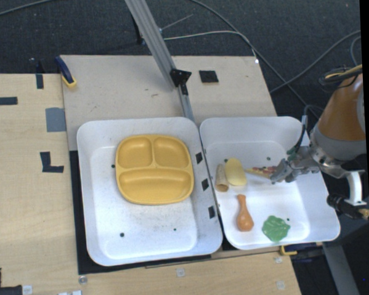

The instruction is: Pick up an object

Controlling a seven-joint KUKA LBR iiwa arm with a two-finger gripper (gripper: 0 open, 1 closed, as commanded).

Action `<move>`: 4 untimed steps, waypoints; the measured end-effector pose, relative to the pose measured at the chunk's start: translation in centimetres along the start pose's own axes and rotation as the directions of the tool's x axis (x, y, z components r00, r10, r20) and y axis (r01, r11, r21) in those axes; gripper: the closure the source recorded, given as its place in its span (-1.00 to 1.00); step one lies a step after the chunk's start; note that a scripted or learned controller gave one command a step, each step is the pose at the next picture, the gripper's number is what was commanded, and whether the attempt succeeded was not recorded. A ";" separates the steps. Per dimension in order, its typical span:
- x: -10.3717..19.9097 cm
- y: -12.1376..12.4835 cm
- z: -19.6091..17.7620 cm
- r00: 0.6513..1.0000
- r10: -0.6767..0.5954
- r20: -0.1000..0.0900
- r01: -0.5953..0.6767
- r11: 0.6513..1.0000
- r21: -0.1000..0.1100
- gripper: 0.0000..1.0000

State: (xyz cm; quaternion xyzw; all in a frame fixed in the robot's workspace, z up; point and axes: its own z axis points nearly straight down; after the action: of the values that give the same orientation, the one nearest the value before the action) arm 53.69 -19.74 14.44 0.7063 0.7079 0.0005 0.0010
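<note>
The right bin (294,129) holds several small objects. A pale yellow rounded piece (236,171) lies beside a tan cylinder (221,178) near the bin's left wall. A thin orange-red stick-like item (259,169) lies just right of them. Below sit an orange-brown gourd-shaped piece (243,213) and a green lump (276,228). My gripper (279,173) is low in the bin, its tip at the right end of the thin orange-red item. The grey arm with its orange band (346,114) comes in over the bin's right rim.
The left bin (101,197) carries a yellow divided plate (153,169). A slanted metal bar (157,43) ends at the gap between the bins. Cables run over the dark floor at the top right.
</note>
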 end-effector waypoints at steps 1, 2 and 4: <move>-0.6 0.2 -4.4 1.000 0.001 0.001 -0.001 1.000 0.000 1.00; 0.3 0.9 -9.8 1.000 -0.001 0.001 0.001 1.000 -0.002 1.00; 11.2 0.0 -9.9 1.000 -0.005 -0.002 0.005 1.000 0.003 1.00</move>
State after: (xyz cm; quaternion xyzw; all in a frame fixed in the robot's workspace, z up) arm 53.62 -8.54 24.32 0.7046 0.7096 0.0002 -0.0010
